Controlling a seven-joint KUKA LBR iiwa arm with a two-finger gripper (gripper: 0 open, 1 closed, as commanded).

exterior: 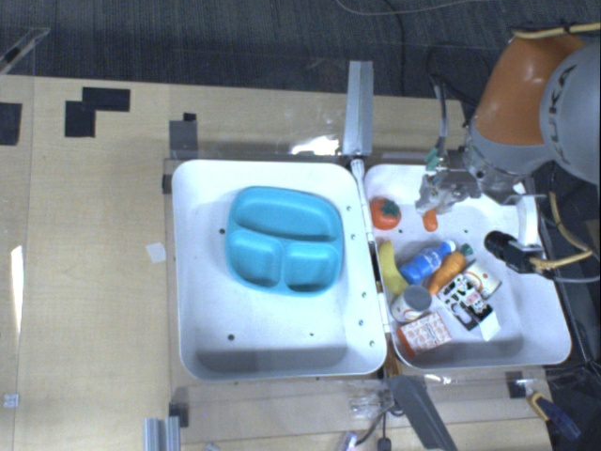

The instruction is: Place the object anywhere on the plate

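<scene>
End effector [434, 198] above the right bin [545, 346], at about 11 o'clock of that bin's interior, grasping a small orange object [430, 220] that hangs between its fingertips. Blue three-compartment plate [282, 238] at the centre of the left bin [202, 280], well apart from the object, toward 9 o'clock. Below the end effector: a tomato-like piece [385, 213] at 8 o'clock, and a cluster with a blue bottle [423, 262] and a carrot [448, 270] toward 6 o'clock. Both bins rest on the surface [84, 299].
</scene>
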